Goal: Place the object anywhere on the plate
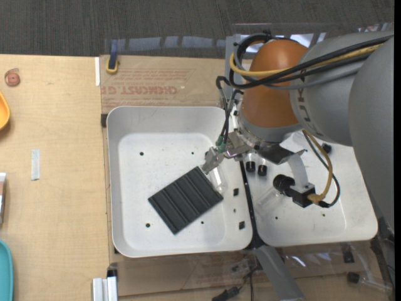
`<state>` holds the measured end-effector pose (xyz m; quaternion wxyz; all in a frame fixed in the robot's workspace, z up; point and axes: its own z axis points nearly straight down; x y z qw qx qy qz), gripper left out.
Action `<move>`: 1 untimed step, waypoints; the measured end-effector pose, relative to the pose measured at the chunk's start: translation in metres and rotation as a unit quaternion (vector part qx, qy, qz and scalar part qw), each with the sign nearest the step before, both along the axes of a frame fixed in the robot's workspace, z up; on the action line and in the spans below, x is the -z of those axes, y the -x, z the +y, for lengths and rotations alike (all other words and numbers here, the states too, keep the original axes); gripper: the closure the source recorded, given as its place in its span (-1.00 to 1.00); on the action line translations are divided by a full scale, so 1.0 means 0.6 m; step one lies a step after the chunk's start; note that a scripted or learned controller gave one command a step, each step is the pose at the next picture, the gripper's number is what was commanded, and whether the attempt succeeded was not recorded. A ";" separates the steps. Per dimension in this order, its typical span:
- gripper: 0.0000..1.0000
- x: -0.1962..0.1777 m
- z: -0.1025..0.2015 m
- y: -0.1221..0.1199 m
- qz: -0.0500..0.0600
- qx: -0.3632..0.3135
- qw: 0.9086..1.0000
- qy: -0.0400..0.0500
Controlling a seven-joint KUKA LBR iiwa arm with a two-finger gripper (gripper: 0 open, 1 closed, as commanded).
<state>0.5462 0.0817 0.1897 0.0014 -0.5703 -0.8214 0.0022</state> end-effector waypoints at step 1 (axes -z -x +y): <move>-1.00 0.000 0.000 0.000 0.000 0.000 1.000 0.000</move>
